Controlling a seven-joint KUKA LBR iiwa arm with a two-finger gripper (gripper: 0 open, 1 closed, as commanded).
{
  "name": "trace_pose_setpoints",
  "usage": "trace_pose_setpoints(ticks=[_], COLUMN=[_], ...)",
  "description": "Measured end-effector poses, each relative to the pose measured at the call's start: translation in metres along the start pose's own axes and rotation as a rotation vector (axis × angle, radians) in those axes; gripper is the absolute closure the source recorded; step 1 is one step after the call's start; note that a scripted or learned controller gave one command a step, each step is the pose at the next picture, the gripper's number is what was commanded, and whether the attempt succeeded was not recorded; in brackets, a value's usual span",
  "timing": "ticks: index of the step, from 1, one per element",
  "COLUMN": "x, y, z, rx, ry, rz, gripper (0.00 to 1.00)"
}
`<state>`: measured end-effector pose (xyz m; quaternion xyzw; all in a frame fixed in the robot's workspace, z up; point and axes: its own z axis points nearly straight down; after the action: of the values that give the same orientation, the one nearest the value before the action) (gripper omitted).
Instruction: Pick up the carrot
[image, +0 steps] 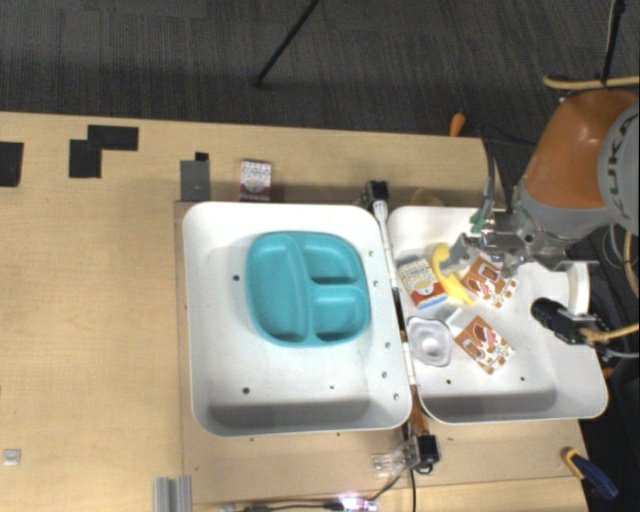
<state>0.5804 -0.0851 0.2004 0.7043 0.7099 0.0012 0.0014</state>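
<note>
Gripper (484, 246) shown low over the far half of the right bin (560, 395), where all the loose items are crowded. The arm (575, 150) is brought in from the right and bent down over that bin, presumably because the target lies there, while the left bin (215, 390) is occupied by a teal divided plate (305, 288) alone. Whether the gripper is wide or narrow cannot be told, and nothing is seen to be held by it. The carrot (452, 278) is judged to be the elongated, slightly curved yellow-orange piece lying flat just beside the gripper, on the side toward the left bin, between a red-and-white carton (420, 282) and a brown patterned packet (492, 284). Its colour is read as more yellow than orange, so the identification is left uncertain. A second packet (483, 345) and a white cup (430, 340) are set nearer the front, apart from it
</note>
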Motion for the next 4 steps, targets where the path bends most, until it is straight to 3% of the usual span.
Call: trace_pose_setpoints(ticks=[1, 2, 3, 4], x=[0.067, 0.100, 0.018, 0.051], y=[-0.028, -0.069, -0.023, -0.054], z=[-0.067, -0.063, -0.114, -0.118], rx=[-0.007, 0.005, -0.004, 0.003], ry=[0.002, 0.003, -0.004, 0.001], rz=[-0.135, 0.254, 0.148, 0.568], gripper=[0.00, 0.00, 0.00, 0.00])
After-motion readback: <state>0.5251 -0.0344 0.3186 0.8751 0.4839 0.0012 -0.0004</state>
